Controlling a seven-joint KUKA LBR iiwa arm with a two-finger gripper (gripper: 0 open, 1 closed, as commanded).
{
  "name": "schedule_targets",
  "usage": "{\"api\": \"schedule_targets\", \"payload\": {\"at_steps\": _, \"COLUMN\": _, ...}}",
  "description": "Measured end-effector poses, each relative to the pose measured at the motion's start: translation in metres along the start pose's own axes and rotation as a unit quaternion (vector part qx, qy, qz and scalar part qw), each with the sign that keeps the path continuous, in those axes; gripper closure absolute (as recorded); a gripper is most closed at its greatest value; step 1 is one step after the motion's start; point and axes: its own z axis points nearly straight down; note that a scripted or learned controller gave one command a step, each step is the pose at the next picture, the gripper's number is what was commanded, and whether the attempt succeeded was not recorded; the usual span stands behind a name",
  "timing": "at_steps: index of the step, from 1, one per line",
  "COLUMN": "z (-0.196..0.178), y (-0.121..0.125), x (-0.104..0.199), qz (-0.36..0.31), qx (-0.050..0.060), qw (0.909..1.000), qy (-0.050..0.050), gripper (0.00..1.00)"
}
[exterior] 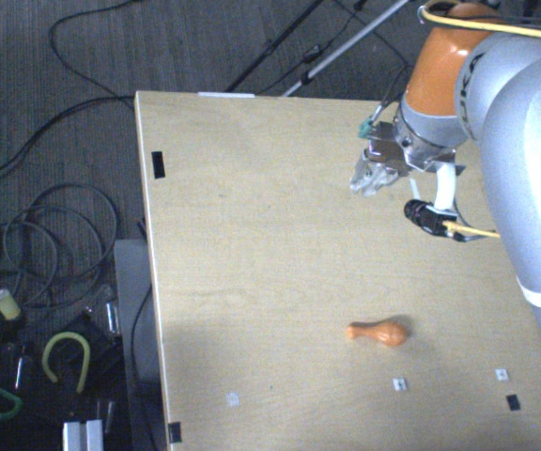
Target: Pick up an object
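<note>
A small orange object (379, 333), shaped like a little gourd with a thin neck pointing left, lies on the tan bench top (252, 252) toward the front right. My gripper (372, 178) hangs at the back right, well behind the orange object and apart from it. Nothing shows in its grasp. The grey arm with its orange band (444, 64) reaches in from the right.
A black cable fitting (430, 218) hangs off the wrist just right of the gripper. Small markers (399, 383) dot the front right of the bench. The bench's left edge (148, 252) drops to a floor strewn with cables and tools.
</note>
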Motion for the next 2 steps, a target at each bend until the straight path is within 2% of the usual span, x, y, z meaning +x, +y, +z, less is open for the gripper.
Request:
{"api": "schedule_targets", "payload": {"at_steps": 1, "z": -0.018, "y": -0.044, "x": -0.048, "qz": -0.110, "qx": 0.000, "qw": 0.9939, "qy": 0.001, "gripper": 1.00}}
{"api": "schedule_targets", "payload": {"at_steps": 2, "z": 0.006, "y": -0.023, "x": -0.125, "qz": -0.344, "qx": -0.002, "qw": 0.9389, "qy": 0.000, "gripper": 1.00}}
